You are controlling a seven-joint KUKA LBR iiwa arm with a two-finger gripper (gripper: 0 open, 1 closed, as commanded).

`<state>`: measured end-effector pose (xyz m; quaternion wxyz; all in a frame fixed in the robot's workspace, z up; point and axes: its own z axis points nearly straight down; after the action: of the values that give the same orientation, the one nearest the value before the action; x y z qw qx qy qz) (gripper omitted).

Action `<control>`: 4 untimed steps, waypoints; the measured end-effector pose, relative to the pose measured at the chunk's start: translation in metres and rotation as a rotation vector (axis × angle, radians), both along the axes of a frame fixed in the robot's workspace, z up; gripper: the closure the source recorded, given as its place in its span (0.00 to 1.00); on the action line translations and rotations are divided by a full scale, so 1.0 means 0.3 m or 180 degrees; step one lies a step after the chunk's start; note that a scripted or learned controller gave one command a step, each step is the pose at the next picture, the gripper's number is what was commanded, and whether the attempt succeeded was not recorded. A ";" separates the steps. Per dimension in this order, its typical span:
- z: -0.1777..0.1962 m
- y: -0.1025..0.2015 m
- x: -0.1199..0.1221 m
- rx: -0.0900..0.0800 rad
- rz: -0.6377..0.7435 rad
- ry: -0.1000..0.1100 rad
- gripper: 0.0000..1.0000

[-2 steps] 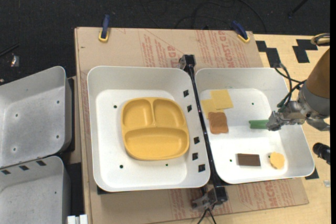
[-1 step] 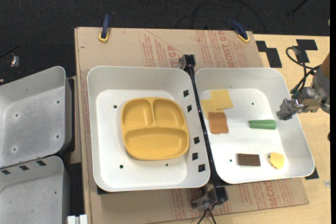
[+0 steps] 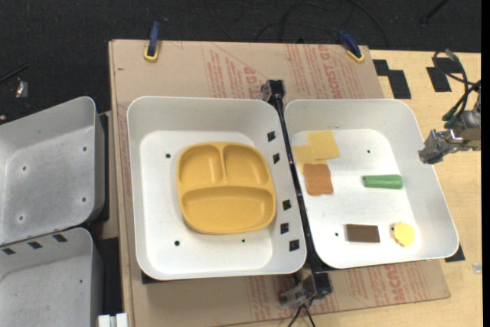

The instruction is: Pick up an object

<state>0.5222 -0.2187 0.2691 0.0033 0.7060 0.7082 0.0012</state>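
Objects for picking lie in the right bin (image 3: 429,241), and several are small and flat enough that what they are is hard to make out. Starting at the left, the left bin (image 3: 145,241) holds a yellow divided tray (image 3: 227,188) with three compartments, set roughly in the middle of its floor. A black divider (image 3: 289,180) runs between the two bins where their rims meet. Just right of it, in the right bin, a pale yellow flat piece (image 3: 318,146) lies toward the far side, its near-left corner touching or overlapping a brownish-orange piece (image 3: 318,179) — which of the two, the view does not settle. Farther right sits a green bar (image 3: 382,181), lying crosswise and well apart from the rest. Along the near side rest a dark brown block (image 3: 362,233) and, just beside it to the right, a small yellow lump (image 3: 403,234). The gripper (image 3: 436,148) hangs at the right bin's right rim, partly cut off at the picture's edge and tangled with cables; whether it is parted or closed cannot be told, and nothing shows in its grasp.
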 end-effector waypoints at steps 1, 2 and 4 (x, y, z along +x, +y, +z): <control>-0.043 0.194 0.002 0.0016 0.0014 0.0024 1.00; -0.074 0.345 0.036 0.0014 0.0013 0.0022 1.00; -0.083 0.735 0.024 0.0017 0.0021 0.0022 1.00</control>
<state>0.5293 0.0017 0.2442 -0.0011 0.7036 0.7106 0.0007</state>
